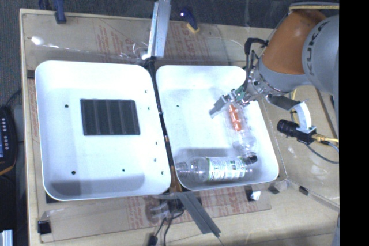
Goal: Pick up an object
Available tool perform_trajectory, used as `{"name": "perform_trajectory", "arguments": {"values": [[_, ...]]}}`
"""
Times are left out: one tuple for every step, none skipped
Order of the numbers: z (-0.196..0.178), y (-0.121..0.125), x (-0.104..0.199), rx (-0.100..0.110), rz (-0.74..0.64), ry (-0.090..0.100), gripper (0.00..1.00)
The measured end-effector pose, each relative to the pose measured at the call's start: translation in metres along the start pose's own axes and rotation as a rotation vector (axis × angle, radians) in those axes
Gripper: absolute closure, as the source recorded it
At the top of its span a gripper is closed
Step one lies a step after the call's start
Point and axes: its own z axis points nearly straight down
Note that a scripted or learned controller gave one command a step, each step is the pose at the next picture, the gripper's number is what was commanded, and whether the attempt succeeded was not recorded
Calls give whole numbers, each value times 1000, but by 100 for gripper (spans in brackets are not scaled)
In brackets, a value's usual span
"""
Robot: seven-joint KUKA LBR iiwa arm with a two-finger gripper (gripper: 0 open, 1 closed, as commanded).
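Note:
My gripper (229,102) hangs over the upper right part of the right bin (190,80). Directly under and just below it lies a small clear bottle with an orange label (237,121), pointing toward the bin's front right corner. A larger clear bottle with a green-and-white label (216,169) lies on its side along the front wall of the same bin. The gripper is at the upper end of the orange-labelled bottle; whether it touches the bottle is unclear.
The left bin (57,170) holds a flat dark ribbed rectangle (109,117) near its middle. A metal bar (159,26) stands at the back between the bins. Clamps sit on the bench's far edge.

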Motion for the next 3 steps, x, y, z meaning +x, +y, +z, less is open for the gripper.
{"name": "perform_trajectory", "arguments": {"values": [[19,23,-9,-2,-32,-1,0],[8,23,-9,-1,-34,-1,100],[8,23,-9,-1,-34,-2,0]]}}
